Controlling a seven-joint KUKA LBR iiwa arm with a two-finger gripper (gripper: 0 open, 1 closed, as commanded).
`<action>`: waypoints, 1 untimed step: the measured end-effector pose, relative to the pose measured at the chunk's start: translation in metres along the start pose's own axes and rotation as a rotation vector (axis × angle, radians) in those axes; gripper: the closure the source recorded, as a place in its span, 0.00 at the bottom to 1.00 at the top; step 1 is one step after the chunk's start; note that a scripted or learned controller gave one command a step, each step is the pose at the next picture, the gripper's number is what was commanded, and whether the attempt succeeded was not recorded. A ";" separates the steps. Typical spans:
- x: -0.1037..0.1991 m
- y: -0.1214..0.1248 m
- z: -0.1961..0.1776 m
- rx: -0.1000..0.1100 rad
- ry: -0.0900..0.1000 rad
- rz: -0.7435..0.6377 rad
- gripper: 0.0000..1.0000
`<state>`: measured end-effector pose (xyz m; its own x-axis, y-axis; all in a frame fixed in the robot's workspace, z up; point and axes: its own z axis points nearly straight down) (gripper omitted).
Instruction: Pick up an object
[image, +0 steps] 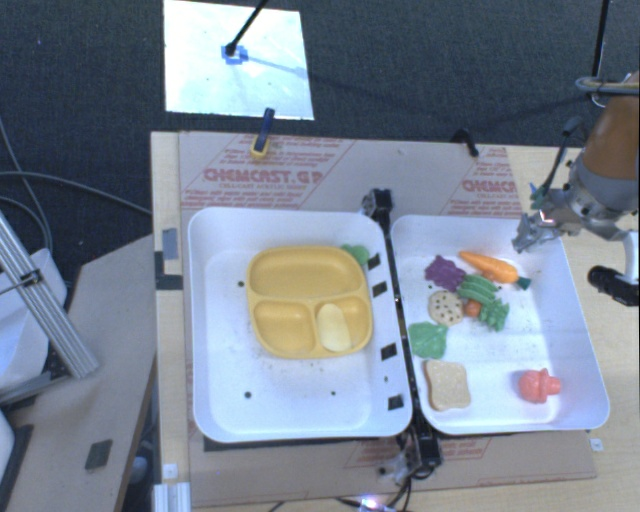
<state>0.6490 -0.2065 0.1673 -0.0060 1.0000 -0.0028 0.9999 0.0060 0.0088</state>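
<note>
The right bin (571, 318) holds several toy foods: an orange carrot (489, 267), purple grapes (443, 270), a green vegetable (484, 301), a round cookie (446, 307), a green leafy piece (428, 340), a slice of toast (447, 385) and a red-orange piece (538, 385). My gripper (529, 237) hangs over the bin's far right corner, just right of and above the carrot's tip. I see nothing held in it. The grey wrist with its orange band rises toward the right edge.
The left bin (215, 340) carries a yellow divided tray (300, 275) with a pale yellow piece (334, 327) in one compartment. A small green item (356, 254) lies behind the tray. Black clips run along the seam between the bins. Cardboard lies under both.
</note>
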 end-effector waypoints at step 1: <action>0.024 0.015 -0.046 0.002 0.002 -0.001 1.00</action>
<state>0.6632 -0.1823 0.2137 -0.0068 1.0000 -0.0008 1.0000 0.0068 0.0069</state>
